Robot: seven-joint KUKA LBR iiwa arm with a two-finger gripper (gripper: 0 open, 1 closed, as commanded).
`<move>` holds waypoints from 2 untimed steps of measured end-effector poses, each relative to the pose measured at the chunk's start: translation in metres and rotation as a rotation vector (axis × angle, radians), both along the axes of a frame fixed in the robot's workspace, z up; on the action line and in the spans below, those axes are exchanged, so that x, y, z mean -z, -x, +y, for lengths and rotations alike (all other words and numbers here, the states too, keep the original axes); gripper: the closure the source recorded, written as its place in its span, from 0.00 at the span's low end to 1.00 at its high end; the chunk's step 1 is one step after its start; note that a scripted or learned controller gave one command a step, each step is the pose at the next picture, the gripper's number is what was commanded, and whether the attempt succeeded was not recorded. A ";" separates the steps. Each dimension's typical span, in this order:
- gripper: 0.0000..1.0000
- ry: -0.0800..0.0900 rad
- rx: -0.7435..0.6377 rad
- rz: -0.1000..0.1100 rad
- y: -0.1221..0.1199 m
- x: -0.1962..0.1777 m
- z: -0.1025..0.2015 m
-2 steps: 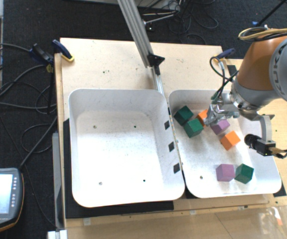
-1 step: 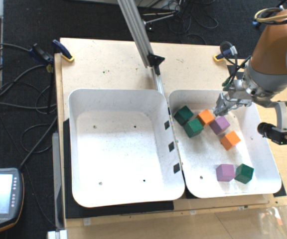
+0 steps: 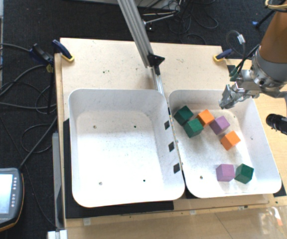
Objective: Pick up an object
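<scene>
The right bin (image 3: 263, 148) holds several small blocks. Two green blocks (image 3: 184, 115) (image 3: 194, 127) sit near its left wall, with an orange block (image 3: 206, 117) and a purple block (image 3: 219, 124) beside them. Another orange block (image 3: 230, 140) lies mid-bin. A purple block (image 3: 225, 172) and a green block (image 3: 244, 173) rest near the front edge. My gripper (image 3: 227, 101) hangs over the bin's far right part, just above and right of the purple block, with nothing visibly between its fingers.
The left bin (image 3: 78, 133) stands beside the right one, split off by a shared wall. A slanted metal rail (image 3: 136, 26) crosses above the bench's back. Clamps (image 3: 64, 51) (image 3: 222, 56) sit at the bench's rear corners.
</scene>
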State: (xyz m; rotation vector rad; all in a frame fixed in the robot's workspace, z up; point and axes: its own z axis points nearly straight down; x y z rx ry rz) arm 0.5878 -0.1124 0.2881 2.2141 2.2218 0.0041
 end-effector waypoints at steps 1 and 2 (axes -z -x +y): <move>1.00 -0.003 -0.005 0.006 0.002 0.018 0.056; 1.00 -0.004 -0.006 0.006 0.009 0.018 0.118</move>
